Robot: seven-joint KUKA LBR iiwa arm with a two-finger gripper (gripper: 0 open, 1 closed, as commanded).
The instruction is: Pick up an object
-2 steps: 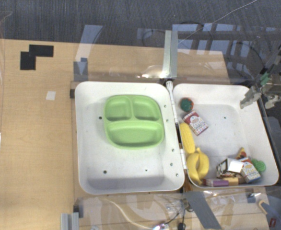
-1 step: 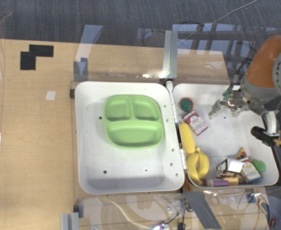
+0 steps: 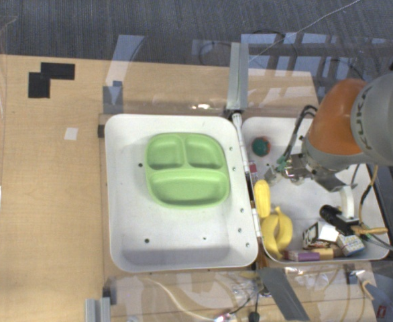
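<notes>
Presently on the worktop (image 3: 49,180): two bins, entries as follows.

1. Left bin (image 3: 126,200): one green divided plate (image 3: 186,170) at its centre.
2. Right bin (image 3: 297,203): all likely pick candidates. A red-and-green ball (image 3: 260,145) lies near the far left corner. Yellow bananas (image 3: 277,228) lie against the left edge toward the near corner. Small packets (image 3: 330,243) are crowded along the near edge.
3. Pincer (image 3: 287,170): low over the right bin's middle, near the ball and bananas. How far open it is cannot be told, and nothing is seen in its grasp.

Risks, as judged:
- The ball may roll away from a closing grip.
- The bananas lie hard against the bin wall, leaving poor room on that side.
- The packets lie close together, so a descent there could snag two or none.
</notes>
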